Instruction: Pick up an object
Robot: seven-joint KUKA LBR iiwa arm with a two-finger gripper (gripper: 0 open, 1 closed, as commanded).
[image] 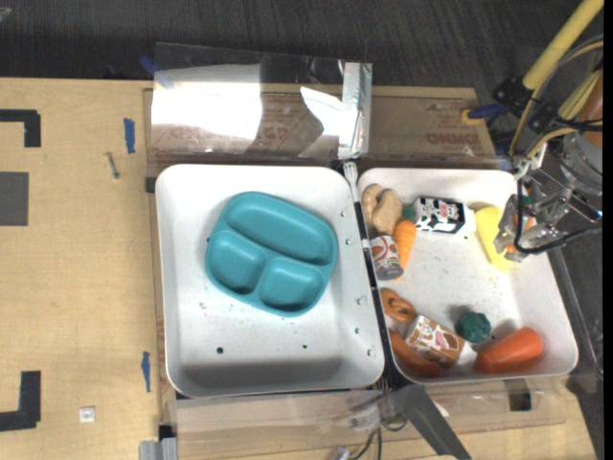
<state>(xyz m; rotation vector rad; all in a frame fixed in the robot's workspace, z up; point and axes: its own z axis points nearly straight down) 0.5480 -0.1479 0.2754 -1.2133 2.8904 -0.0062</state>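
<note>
My gripper (527,230) hangs over the right rim of the right bin (450,266), open, with nothing between its fingers. Just to its left lies a yellow object (490,233). Further left in this bin are a black-and-white carton (440,214), a small carrot (404,241), a beige knobbly piece (381,207) and a small can (386,257). Along the near side lie a teal ball (472,327), an orange-red vegetable (510,350) and a printed packet (431,337) on orange pieces.
The left bin (182,343) holds a teal divided plate (272,251). A clear plastic sheet (259,113) lies behind the bins. Yellow and dark cables (560,41) run at the upper right beside the arm. Bare bench spreads to the left.
</note>
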